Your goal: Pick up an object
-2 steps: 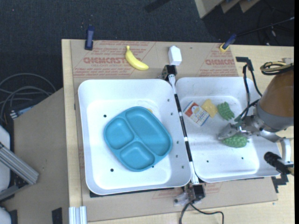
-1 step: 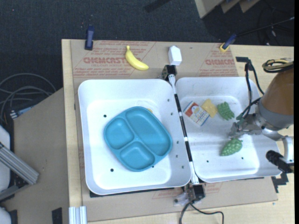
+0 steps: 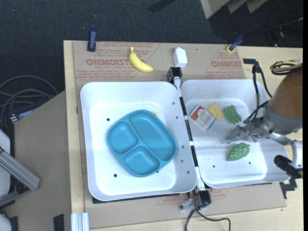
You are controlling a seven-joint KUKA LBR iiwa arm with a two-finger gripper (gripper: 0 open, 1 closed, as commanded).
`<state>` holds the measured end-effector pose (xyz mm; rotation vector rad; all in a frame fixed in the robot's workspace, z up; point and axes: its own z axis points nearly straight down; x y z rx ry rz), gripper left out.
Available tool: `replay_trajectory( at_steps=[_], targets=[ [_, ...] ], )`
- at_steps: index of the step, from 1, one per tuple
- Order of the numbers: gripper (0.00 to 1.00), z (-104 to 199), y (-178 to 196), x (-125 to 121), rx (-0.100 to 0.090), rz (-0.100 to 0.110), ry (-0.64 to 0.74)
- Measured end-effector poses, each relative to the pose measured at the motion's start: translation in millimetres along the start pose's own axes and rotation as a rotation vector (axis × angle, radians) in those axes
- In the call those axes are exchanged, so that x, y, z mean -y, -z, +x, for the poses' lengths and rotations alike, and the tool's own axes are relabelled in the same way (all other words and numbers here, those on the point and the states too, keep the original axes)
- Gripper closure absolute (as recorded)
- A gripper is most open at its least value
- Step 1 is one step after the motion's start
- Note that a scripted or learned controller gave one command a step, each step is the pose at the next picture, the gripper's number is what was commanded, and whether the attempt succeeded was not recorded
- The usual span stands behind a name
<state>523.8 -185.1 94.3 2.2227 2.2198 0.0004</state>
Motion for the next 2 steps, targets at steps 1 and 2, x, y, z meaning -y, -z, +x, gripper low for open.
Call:
replay_trajectory(
  at_steps=[1, 2],
  targets=[
    [0.00, 53.9, -9.5, -61.1, -0.001, -0.001, 0.004],
    [0.00, 61.3, -8.9, -142.6, 0.000, 0.002, 0.002]
  ],
)
